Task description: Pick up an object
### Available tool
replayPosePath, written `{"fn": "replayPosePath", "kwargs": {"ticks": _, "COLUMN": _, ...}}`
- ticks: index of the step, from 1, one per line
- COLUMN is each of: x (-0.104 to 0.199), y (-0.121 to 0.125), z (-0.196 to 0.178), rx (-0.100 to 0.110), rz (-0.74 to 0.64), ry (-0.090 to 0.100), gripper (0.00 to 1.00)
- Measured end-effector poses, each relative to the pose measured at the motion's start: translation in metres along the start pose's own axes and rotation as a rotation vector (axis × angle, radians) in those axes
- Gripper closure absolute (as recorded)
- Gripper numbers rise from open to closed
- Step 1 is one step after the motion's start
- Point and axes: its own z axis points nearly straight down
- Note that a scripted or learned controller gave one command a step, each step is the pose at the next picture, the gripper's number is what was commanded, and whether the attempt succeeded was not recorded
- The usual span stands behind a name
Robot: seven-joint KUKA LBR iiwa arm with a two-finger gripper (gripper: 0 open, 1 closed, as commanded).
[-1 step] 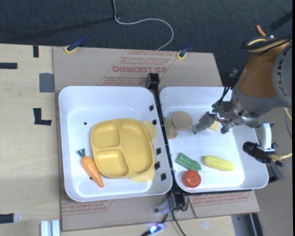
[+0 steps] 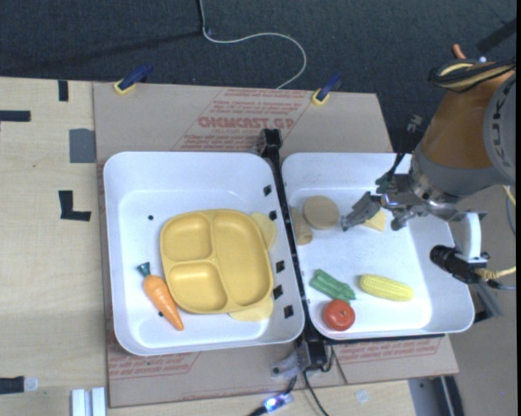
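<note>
Fingers spread open, empty, above right bin. Tan disc just beside them, pale yellow piece beneath. Risk: closing between both, gripping nothing.

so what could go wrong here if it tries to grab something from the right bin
1. The gripper hangs between the tan disc and a pale yellow piece; it may catch both or neither.
2. That piece sits partly under the gripper, so aim is hard to judge.
3. The green bean touches the tomato; grabbing one could shove the other.
</note>
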Motion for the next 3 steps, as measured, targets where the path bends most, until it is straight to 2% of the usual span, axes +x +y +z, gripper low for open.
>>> {"fn": "replayPosePath", "kwargs": {"ticks": 1, "x": 0.007, "y": -0.004, "z": 0.063, "rx": 0.006, "rz": 0.000, "ry": 0.000, "gripper": 0.00}}
{"fn": "replayPosePath", "kwargs": {"ticks": 2, "x": 0.007, "y": -0.005, "z": 0.111, "rx": 0.000, "rz": -0.001, "ry": -0.002, "gripper": 0.00}}
{"fn": "replayPosePath", "kwargs": {"ticks": 3, "x": 0.007, "y": -0.004, "z": 0.098, "rx": -0.003, "rz": -0.001, "ry": -0.002, "gripper": 1.00}}
